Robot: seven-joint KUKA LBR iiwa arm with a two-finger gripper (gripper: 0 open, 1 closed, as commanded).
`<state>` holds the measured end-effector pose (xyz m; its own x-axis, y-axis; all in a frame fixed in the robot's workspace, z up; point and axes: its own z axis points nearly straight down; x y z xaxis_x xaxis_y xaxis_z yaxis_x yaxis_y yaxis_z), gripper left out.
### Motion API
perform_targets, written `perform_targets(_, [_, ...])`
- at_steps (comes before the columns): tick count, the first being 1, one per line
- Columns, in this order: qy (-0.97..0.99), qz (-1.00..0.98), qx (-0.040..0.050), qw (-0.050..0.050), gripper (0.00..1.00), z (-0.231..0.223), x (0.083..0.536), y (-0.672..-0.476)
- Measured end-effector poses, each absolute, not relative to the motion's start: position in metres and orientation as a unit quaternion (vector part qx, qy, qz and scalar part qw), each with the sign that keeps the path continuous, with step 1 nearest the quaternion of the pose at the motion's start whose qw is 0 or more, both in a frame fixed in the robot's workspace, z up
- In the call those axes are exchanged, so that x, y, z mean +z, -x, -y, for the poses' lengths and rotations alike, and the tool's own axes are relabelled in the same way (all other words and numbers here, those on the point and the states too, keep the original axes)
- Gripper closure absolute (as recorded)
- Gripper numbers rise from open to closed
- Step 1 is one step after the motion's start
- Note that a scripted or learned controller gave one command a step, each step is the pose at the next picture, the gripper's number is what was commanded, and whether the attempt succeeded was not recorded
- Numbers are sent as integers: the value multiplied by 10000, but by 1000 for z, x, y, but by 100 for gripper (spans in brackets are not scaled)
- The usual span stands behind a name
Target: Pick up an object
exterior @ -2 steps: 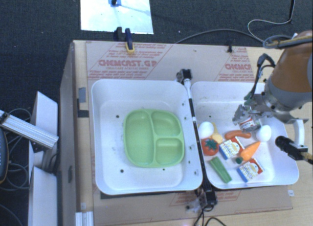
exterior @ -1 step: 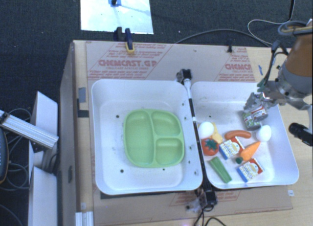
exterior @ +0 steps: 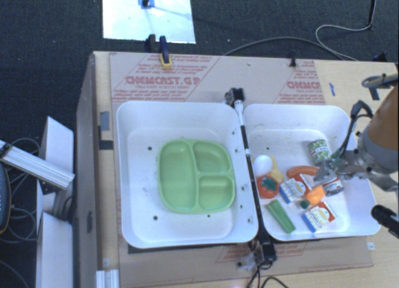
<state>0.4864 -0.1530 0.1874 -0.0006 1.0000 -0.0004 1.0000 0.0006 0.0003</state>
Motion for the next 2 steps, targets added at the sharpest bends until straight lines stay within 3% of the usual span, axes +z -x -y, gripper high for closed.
perform_targets(1, [-7058, -7084, 12, 10, 100, 83, 238, -487])
perform_targets(2, [-7065, -7077, 3, 12, 100, 128, 242, -503])
